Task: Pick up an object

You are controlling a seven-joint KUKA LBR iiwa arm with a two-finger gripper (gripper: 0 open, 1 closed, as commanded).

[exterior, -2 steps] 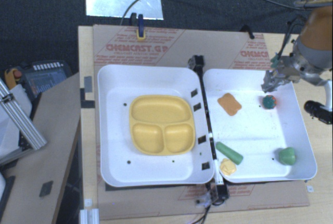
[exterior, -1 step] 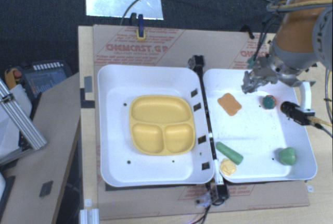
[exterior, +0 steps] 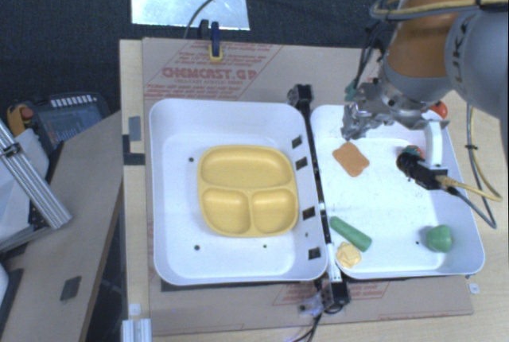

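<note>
A grey robot arm's jaws [exterior: 354, 128], whose opening cannot be told, hang just above an orange slab [exterior: 351, 159] lying in the right bin [exterior: 398, 205] on the desk, so the pick seems unstarted, with grasping and lifting left.

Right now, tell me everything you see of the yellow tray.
The yellow tray is a rounded-square divided plate, plastic-looking, with one wide compartment at the far side and two smaller ones at the near side. It lies flat and upright, about mid-floor in the left bin, touching only the bin floor. Nothing sits in its compartments. The gripper is over the other bin.
</note>
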